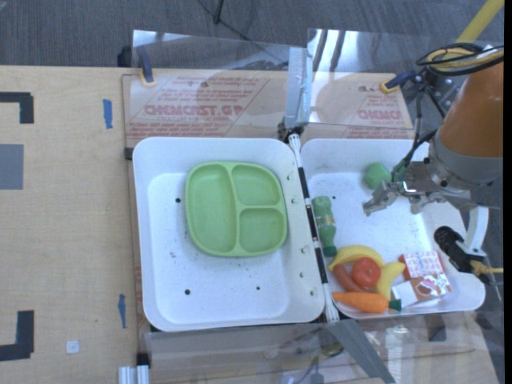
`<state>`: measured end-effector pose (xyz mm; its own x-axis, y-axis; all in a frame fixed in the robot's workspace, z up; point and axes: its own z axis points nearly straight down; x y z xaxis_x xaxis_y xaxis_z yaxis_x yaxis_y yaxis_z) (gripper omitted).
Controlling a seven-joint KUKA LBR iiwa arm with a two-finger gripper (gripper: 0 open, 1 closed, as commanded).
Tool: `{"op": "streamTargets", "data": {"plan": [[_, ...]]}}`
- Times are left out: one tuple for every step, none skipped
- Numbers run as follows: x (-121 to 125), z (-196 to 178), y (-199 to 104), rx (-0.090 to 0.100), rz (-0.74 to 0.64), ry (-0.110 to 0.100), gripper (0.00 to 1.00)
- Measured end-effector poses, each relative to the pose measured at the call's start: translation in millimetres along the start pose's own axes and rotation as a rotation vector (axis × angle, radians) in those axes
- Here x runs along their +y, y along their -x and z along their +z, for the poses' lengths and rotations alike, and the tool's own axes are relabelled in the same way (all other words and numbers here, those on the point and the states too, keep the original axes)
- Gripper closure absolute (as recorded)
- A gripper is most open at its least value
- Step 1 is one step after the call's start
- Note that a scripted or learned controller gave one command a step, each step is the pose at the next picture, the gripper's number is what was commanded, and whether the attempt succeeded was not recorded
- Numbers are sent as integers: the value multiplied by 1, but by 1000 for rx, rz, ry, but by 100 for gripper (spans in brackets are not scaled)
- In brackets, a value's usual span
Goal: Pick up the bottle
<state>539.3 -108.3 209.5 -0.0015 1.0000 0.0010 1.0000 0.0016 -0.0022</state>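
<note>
camera: overhead, slanted | faces: both bins (pixel 152 238); arm (pixel 472 126) enters right

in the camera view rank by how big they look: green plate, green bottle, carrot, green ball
1. green plate
2. green bottle
3. carrot, close to the bottle, so that pair is unsure
4. green ball

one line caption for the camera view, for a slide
Tool hovers in right bin near green bottle; green plate in left.

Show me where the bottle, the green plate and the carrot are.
bottle (pixel 323 219), camera view, middle of its green body.
green plate (pixel 210 206), camera view, its large left compartment.
carrot (pixel 360 301), camera view, middle of its orange body.
</note>
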Motion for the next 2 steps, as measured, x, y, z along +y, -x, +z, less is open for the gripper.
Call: {"op": "streamTargets", "data": {"plan": [[-42, 107, -5, -2, 72, 25, 0], [-39, 120, 0, -2, 119, 19, 0]]}}
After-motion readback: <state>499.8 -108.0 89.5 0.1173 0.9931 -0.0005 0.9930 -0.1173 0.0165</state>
